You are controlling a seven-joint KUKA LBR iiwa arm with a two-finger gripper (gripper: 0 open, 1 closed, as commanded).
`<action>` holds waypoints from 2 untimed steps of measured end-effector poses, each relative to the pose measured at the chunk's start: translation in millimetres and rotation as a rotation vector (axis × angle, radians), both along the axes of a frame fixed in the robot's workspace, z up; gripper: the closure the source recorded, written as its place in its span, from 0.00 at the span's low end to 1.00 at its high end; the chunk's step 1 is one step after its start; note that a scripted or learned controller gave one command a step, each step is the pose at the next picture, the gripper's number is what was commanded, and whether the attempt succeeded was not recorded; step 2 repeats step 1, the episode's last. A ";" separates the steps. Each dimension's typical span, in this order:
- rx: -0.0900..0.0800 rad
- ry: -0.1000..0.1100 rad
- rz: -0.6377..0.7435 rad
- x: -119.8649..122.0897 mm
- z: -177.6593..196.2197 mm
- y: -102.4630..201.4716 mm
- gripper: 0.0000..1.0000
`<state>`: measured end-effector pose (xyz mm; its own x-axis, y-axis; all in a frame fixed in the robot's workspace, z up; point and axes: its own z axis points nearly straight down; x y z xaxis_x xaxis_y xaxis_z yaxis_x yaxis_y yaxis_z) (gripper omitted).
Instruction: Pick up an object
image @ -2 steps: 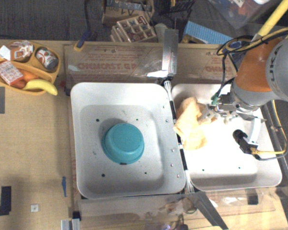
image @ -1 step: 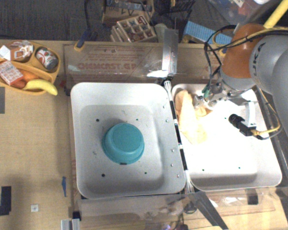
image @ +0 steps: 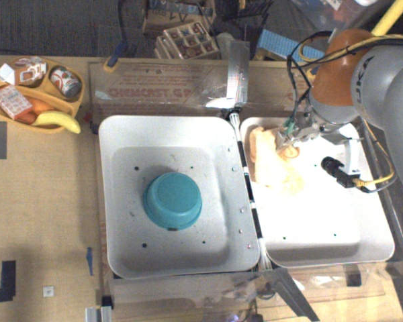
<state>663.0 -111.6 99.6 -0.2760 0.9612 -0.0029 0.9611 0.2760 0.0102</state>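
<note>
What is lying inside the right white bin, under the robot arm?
In the right bin, a pale tan object lies at the upper left corner, beside the gripper. The arm covers the bin's upper right corner.

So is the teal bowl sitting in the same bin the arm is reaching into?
No, the teal bowl lies in the left bin, while the gripper is over the right bin.

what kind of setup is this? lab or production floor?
Most likely a robotics lab grasping rig, not production. Two white bins sit side by side on a wooden bench, holding a teal bowl as a test object, a tray of toy food sits nearby, and cluttered boxes and cables lie behind.
</note>
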 end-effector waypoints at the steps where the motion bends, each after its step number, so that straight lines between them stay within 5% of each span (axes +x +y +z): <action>1: -0.005 0.005 0.539 5.2 85.4 36.4 1.00; 2: -0.005 0.005 0.539 5.2 85.4 36.4 1.00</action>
